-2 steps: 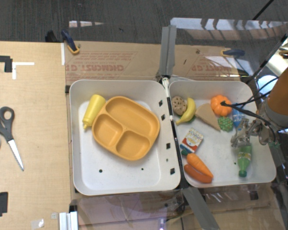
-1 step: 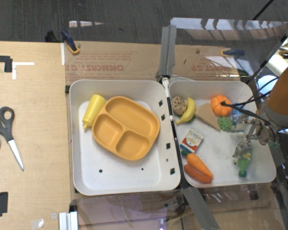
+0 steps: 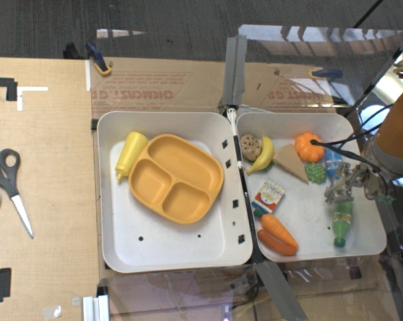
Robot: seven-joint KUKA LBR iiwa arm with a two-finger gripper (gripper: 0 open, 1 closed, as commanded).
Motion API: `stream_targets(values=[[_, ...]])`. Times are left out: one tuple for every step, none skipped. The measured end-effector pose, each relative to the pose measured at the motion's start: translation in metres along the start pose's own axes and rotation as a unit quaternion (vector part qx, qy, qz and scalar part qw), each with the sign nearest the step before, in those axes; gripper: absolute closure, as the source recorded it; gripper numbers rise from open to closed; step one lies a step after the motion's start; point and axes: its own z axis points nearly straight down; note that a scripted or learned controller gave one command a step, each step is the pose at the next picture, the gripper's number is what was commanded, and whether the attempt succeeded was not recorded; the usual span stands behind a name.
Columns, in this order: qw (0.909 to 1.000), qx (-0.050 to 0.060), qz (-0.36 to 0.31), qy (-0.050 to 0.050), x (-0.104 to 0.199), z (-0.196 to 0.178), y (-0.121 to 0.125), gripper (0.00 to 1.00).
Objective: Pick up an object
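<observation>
Since a green bottle (image 3: 342, 223) lies just below the gripper (image 3: 340, 191) near the right edge of the right bin (image 3: 308, 251), it is judged the likeliest thing to be picked. It is expected to be light, stiff plastic, smooth and rounded, so it may roll or slip; a hold across the middle of its body, square to its length, is judged safest. The bottle is seen as a slim green shape, paler at the upper end, lying roughly along the bin's right wall with its lower end near the front right corner. Whether the jaws are spread or pressed together cannot be told, as the metal parts are blurred against the clutter. A carrot (image 3: 279, 229) lies at the front edge, well apart from the bottle.
</observation>
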Motion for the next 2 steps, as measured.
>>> stream_targets(values=[[1.0000,0.000,0.000,0.000,0.000,0.000,0.000,0.00],[0.9990,-0.001,0.044,0.004,0.015,0.019,-0.003,0.00]])
